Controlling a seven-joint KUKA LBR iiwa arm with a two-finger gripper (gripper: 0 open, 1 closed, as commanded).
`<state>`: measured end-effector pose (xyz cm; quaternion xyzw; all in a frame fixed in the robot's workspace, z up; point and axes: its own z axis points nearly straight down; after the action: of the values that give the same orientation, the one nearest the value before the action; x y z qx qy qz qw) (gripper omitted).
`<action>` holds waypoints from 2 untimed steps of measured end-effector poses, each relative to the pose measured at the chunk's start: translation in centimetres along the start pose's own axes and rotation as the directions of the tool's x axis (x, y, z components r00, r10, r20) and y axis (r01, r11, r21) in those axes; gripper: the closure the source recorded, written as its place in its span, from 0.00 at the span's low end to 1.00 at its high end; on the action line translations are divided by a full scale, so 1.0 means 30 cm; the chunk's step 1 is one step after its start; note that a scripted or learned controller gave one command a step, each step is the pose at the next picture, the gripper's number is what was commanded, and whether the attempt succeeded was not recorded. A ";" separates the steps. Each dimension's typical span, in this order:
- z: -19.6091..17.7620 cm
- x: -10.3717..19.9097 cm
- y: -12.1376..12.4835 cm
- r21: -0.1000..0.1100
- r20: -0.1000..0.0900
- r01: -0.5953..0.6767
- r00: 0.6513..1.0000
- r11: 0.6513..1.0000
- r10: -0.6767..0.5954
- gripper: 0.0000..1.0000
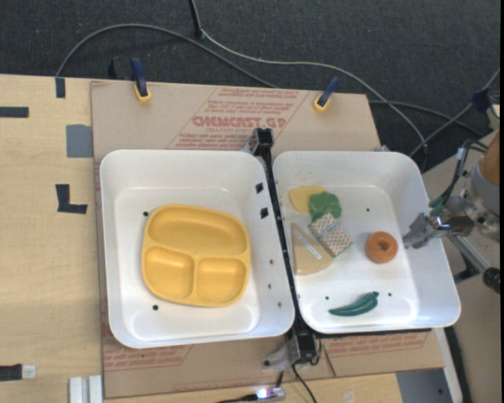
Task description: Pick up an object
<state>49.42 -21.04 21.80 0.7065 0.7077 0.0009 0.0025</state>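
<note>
— Six small things sat in the right bin (344, 157), and the gripper (421, 232) was over that bin's right rim. What did you see nearest to it?

— An orange donut (381, 248), lying flat on the bin floor, near the right wall. The gripper was just to its right, apart from it, not touching.

— Open or closed?

— Couldn't tell. It was a dark, blurred shape at the edge, and nothing showed in its hold.

— And the rest of that bin?

— A green pepper (354, 306) lay along the front, below the donut and well clear of it. Toward the left wall there was a cluster: a green leafy piece (325, 204) resting on a pale yellow disc (301, 197), a checkered block (331, 234) just below them, a clear bar (307, 242) slanting beside the block, and a cream wedge (312, 261) under the bar.

— The other bin?

— The left bin (185, 157) held one yellow tray (196, 254) with three compartments, sitting flat in the middle.

— Further out?

— Both bins stood side by side, touching, on a cardboard sheet (235, 112), pinned at the back by two clamps (139, 79). A cable (235, 54) curved over the dark floor behind. The arm (490, 164) came in from the right, a sliver of orange showing at the edge.
</note>
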 end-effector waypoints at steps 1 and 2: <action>-0.088 0.001 0.003 0.003 -0.001 0.000 1.000 1.000 0.000 1.00; -0.065 0.157 -0.014 0.007 -0.004 0.003 1.000 1.000 -0.003 1.00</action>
<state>49.00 -16.32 23.74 0.7055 0.7087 -0.0003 -0.0012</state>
